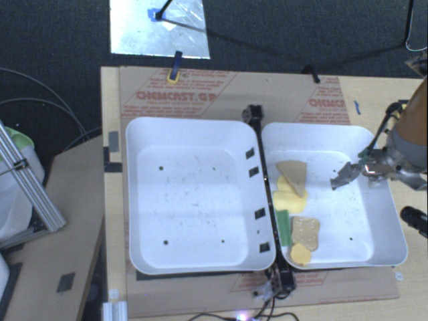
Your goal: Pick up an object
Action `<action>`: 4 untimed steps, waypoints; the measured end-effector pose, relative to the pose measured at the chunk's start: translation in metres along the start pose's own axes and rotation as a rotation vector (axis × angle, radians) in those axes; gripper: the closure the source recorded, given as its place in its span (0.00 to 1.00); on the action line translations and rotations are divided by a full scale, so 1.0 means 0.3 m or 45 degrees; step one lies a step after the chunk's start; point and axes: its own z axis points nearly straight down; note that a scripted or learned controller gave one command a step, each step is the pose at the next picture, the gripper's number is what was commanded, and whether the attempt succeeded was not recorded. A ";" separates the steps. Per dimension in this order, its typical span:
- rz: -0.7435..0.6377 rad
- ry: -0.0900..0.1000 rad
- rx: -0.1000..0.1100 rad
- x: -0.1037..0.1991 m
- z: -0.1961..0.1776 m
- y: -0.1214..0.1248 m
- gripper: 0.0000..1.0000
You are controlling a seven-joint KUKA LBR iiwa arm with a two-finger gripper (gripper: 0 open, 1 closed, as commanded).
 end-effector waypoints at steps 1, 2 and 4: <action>-0.005 0.008 0.014 0.219 0.332 -0.157 0.00; -0.016 0.004 -0.019 0.483 0.031 0.119 0.00; -0.007 0.002 0.001 0.939 0.276 0.110 0.00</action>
